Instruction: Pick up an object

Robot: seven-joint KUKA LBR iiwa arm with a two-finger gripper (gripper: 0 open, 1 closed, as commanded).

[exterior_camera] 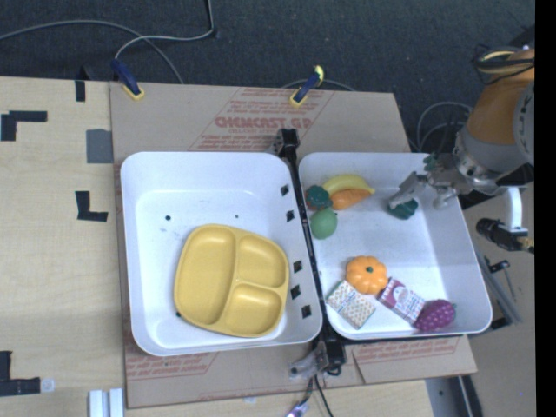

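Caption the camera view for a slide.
Claw hovers over right bin of toy food; yellow tray in left bin.

Even, bright light; slight softness.

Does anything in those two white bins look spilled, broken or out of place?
Nothing stands out. The yellow divided plate lies flat in the left bin. In the right bin, the toy foods lie loose but intact, among them a banana, a small pumpkin and purple grapes.

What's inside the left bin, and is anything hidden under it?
The left bin holds one yellow divided tray, its three compartments bare. The tray covers the bin floor beneath, so anything under it cannot be seen.
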